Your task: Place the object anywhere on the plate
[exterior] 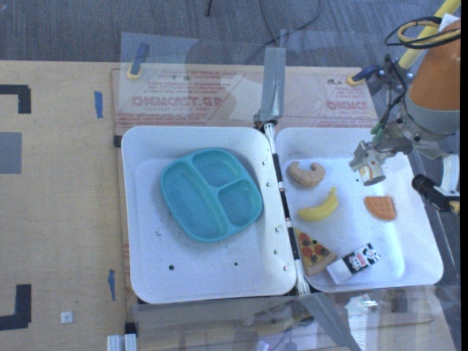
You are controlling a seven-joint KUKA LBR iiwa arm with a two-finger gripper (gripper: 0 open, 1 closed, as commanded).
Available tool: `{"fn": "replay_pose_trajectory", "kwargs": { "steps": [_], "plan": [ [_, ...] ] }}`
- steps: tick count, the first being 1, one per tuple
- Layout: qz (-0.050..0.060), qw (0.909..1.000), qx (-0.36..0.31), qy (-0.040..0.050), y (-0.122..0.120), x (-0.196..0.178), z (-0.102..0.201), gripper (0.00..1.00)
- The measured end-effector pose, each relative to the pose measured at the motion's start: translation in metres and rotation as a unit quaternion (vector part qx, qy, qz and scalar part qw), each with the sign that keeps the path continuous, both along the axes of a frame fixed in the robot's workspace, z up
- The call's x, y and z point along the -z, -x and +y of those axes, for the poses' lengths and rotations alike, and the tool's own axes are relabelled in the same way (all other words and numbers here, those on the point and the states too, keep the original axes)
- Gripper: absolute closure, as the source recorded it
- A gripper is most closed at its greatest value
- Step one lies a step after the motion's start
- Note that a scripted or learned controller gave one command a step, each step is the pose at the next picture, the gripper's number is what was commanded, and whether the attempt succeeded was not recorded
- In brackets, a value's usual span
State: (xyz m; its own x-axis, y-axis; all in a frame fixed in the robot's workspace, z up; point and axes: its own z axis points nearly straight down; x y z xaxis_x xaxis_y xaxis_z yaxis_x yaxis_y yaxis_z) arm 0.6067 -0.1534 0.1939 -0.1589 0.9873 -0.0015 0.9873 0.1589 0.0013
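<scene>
Two shallow white bins sit side by side on the worktop (58,196), and going left to right the goal comes first: the teal plate (211,194) lies flat in the middle of the left bin (139,269), its three compartments bare, turned a little askew. It sits well apart from every wall, so anything lowered onto it has room on all sides, which suits a task that allows any spot on the plate.

Across the ridge where the bins meet, the right bin (417,269) carries the loose pieces. At its upper left is a tan croissant-like toy (306,174); just below it a yellow banana (320,207); at the lower left a pizza slice (314,252) tucked against the dividing wall. Further right, a small black-and-white carton (361,258) lies near the bottom edge and an orange wedge (380,208) rests alone in the middle right.

At the upper right of the frame the claw (368,164) hangs over the right bin, above and slightly left of the orange wedge, with nothing visible between its fingers; whether they are apart or together I cannot tell. Which piece is meant is unclear, though the wedge is nearest. The raised double rim between the bins is, I judge, the main thing to clear on the way to the plate
</scene>
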Motion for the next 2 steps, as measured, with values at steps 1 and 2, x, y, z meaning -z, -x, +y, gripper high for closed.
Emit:
{"fn": "replay_pose_trajectory", "kwargs": {
  "steps": [1, 2],
  "plan": [
    [0.001, 0.9923, 0.124, -0.0007, -0.017, 0.009, 0.122, 1.00],
    [0.000, 0.9989, 0.047, -0.0004, -0.023, 0.005, 0.193, 1.00]
  ]
}}
